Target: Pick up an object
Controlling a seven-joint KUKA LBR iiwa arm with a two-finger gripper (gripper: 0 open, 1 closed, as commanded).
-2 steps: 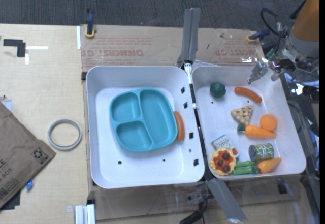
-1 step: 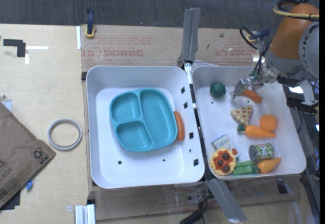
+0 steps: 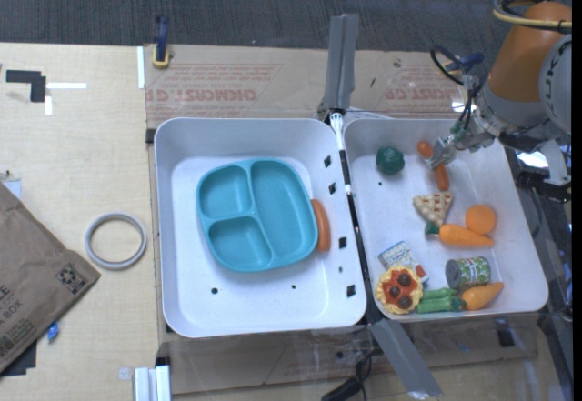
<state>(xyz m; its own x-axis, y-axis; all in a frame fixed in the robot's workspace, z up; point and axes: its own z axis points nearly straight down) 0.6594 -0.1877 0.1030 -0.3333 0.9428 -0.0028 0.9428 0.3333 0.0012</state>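
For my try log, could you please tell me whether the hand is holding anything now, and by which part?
It cannot be told: the hand sits low in the right bin, right at a small orange piece, too small to judge.

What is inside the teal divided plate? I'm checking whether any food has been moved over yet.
The teal plate's three compartments hold nothing. An orange sausage lies against its right rim, outside.

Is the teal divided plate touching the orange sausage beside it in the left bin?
Touching. The camera view shows the orange sausage lying flush against the right rim of the teal divided plate, with no white bin floor visible between them.
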